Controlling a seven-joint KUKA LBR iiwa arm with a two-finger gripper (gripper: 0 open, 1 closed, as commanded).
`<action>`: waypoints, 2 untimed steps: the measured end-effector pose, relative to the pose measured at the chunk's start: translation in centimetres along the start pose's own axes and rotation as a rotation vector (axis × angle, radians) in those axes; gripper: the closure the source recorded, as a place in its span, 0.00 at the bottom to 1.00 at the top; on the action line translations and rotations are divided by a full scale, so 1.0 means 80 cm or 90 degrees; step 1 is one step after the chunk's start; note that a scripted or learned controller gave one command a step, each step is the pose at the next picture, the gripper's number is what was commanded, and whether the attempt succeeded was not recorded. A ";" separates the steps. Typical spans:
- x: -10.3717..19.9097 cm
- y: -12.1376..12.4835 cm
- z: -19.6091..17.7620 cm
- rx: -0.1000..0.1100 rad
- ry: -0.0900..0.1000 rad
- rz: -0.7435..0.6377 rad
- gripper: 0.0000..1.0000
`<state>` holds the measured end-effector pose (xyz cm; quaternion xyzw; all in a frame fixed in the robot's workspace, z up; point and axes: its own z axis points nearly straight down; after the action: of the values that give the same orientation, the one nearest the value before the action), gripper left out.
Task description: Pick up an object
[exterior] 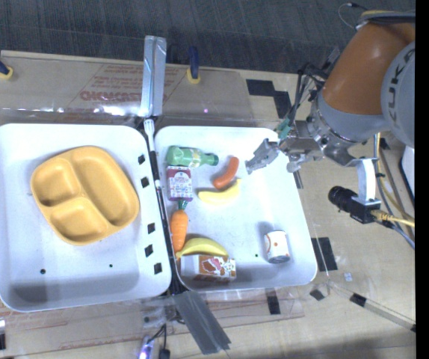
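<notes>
A: Pincer (pixel 261 157) — where, and in what state?

B: At two o'clock in the right bin (pixel 293 223), above the floor, just right of the sausage (pixel 226 171). Whether its fingers are apart or together cannot be told; nothing is seen between them.

A: Objects available?

B: Green bottle (pixel 188 156) at eleven o'clock; small banana (pixel 220 194) below the sausage; carrot (pixel 179 229) at nine; large banana (pixel 202 247) and carton (pixel 213 267) at seven; can (pixel 276 246) at five. The yellow tray (pixel 84 193) lies in the left bin (pixel 13 275).
</notes>
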<state>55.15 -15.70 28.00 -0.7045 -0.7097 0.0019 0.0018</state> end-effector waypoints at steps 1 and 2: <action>-0.041 0.067 0.190 0.000 0.000 -0.114 0.00; -0.020 0.071 0.235 -0.001 0.000 -0.103 0.00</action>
<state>60.74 -17.25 9.14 -0.6447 -0.7645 0.0015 0.0015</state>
